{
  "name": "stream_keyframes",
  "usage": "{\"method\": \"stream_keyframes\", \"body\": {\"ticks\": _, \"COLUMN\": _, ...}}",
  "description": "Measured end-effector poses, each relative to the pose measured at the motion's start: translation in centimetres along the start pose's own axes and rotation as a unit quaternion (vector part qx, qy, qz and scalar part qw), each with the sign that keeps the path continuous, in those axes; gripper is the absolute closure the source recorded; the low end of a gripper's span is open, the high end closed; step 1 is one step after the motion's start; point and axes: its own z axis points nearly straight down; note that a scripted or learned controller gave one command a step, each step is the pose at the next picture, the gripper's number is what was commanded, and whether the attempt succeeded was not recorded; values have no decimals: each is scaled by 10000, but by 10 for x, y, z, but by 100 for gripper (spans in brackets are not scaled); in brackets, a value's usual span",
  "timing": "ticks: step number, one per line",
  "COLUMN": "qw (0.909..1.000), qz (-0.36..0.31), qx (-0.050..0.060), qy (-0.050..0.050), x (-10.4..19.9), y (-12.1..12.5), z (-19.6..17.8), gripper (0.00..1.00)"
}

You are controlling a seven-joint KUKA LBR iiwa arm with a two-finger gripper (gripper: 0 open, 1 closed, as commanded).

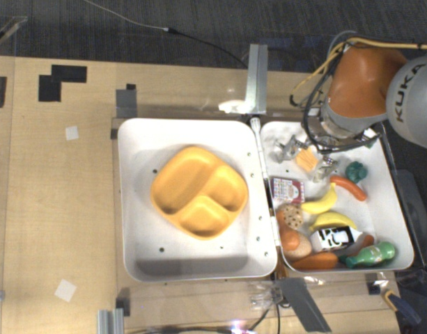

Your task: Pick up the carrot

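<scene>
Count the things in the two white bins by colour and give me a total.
Yellow: 4, divided plastic tray, cheese-like wedge, two bananas
Orange or red: 3, carrot, egg-shaped piece, long piece
Green: 2, bottle, dark lump
Other: 3
Total: 12

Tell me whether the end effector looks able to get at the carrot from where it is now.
Probably yes. The carrot lies uncovered in the right bin, near the end effector, with nothing stacked on it. The banana and a green toy sit close by.
</scene>
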Motion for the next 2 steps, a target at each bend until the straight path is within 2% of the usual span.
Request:
{"method": "stream_keyframes", "body": {"ticks": 1, "qw": 10000, "qz": -10, "qx": 49, "qy": -36, "x": -3, "y": -2, "z": -15, "gripper": 100}}
{"method": "stream_keyframes", "body": {"ticks": 2, "qw": 9947, "qz": 1030, "qx": 21, "qy": -7, "x": -13, "y": 12, "z": -2, "gripper": 100}}
